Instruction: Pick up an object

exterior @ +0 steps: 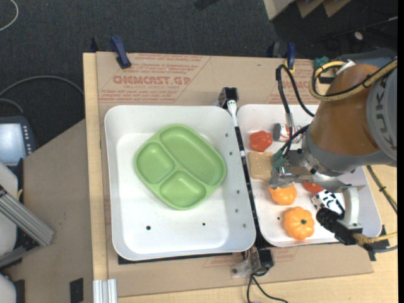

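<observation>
2 shallow white bins sit side by side on the bench [189,74]. The left bin [126,188] holds 1 green plate [180,166] with 3 compartments, lying flat near its middle.

The right bin [265,232] holds the small things. There is a red tomato-like piece [260,141] near the far wall and a tan block [259,165] just below it. A small orange ball [284,196] and a ribbed orange pumpkin [298,223] lie nearer the front. A red piece [313,186] is mostly hidden under the arm.

The gripper [281,177] hangs right over the small orange ball, just beside the tan block. Whether it is apart or together cannot be told, and nothing is seen clamped in it. The arm's orange band [344,115] covers the right bin's far right part. 2 blue clamps [120,50] grip the bench's far edge.
</observation>
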You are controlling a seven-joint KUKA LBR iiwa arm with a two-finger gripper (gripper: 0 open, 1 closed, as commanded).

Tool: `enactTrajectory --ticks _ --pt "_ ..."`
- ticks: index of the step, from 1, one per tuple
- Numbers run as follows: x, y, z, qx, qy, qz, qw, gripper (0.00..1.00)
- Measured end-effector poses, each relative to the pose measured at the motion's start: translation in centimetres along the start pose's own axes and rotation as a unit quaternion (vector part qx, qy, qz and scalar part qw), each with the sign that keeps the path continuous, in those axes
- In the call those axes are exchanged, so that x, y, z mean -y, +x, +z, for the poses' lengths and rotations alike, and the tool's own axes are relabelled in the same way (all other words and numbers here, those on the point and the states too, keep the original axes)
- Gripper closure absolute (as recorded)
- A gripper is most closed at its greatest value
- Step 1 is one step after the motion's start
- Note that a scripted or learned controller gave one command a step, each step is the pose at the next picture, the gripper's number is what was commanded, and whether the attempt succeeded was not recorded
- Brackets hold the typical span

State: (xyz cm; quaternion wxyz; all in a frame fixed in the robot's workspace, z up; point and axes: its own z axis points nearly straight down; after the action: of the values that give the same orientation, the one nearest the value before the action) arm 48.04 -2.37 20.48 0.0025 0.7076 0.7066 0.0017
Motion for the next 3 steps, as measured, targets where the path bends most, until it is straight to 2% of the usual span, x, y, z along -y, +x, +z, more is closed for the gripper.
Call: enactTrajectory --ticks 1,2,3 --pt "-0.1 0.0 -1.0 0.0 -0.001 0.0 1.0 1.0" --pt "0.2 4.7 2.2 -0.002 0.006 -0.002 1.0 1.0" --pt "0.1 4.5 1.0 -0.001 0.003 -0.001 1.0 1.0"
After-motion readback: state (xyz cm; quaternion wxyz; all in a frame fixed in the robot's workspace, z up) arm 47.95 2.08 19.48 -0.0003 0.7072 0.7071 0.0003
